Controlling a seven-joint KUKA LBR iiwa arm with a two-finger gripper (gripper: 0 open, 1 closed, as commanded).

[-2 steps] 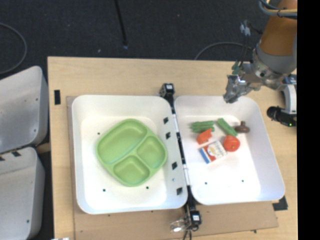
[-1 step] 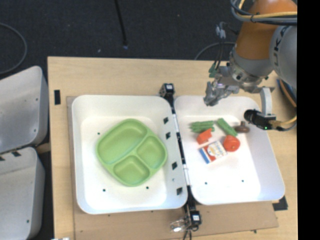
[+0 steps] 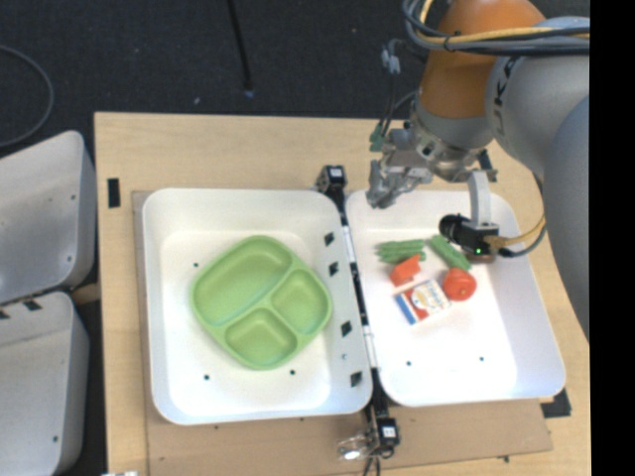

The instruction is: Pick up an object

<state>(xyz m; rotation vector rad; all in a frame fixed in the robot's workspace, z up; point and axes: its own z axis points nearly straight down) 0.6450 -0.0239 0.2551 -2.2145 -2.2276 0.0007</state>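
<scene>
The right bin (image 3: 496, 365) holds a small cluster of toy items: a green bean-like piece (image 3: 399, 251), an orange-red piece (image 3: 405, 272), a second green piece (image 3: 449, 253), a red tomato (image 3: 459, 285) and a small white box with red and blue print (image 3: 423, 300). My gripper (image 3: 382, 192) hangs over the far left corner of that bin, above and to the left of the cluster. Nothing shows between its fingers. Whether they are spread or closed is not visible from this angle.
The left bin (image 3: 169, 385) holds a green three-compartment plate (image 3: 261, 301). A ridge with black clips (image 3: 349, 296) divides the two bins. The arm's bulky grey and orange body (image 3: 486, 48) looms over the far right of the bench.
</scene>
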